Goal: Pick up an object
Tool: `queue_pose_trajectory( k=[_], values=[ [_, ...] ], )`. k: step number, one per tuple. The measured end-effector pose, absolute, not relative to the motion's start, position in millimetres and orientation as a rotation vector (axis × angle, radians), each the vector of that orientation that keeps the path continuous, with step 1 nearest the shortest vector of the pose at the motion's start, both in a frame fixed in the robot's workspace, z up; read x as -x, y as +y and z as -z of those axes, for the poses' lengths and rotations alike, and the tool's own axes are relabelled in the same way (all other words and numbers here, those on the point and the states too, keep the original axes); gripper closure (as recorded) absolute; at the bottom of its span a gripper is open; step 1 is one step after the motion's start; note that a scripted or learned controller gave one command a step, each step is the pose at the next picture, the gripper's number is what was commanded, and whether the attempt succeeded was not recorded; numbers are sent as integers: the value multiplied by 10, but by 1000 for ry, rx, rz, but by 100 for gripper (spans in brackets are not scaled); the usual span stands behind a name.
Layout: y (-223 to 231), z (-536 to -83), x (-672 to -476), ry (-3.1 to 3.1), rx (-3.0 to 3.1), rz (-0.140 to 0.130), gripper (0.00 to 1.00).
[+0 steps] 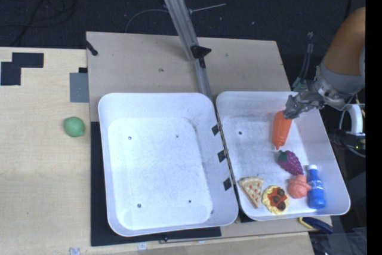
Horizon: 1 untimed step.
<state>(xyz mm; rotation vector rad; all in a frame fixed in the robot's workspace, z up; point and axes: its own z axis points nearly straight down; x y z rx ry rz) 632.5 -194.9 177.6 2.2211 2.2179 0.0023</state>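
Observation:
In the right bin (256, 107) an orange toy carrot (280, 129) hangs upright with its top between the fingers of my gripper (292, 109), which is shut on it. Lower in the same bin lie a purple grape bunch (290, 162), a pink toy (298, 187), a blue bottle (315, 189), a pizza slice (252, 190) and a round pizza toy (275, 199). The arm comes in from the right, its orange band (351, 39) above the wrist.
The left bin (156, 164) stands beside the right one. A green ball (74, 126) rests on the wooden bench at the left. A metal rail (182, 21) slants up behind the bins.

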Motion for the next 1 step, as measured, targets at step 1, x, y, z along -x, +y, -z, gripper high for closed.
queue_pose_trajectory(
  k=[1],
  values=[
    [-1908,-2228,-6388,2219,-2219,-3,100]
  ],
)
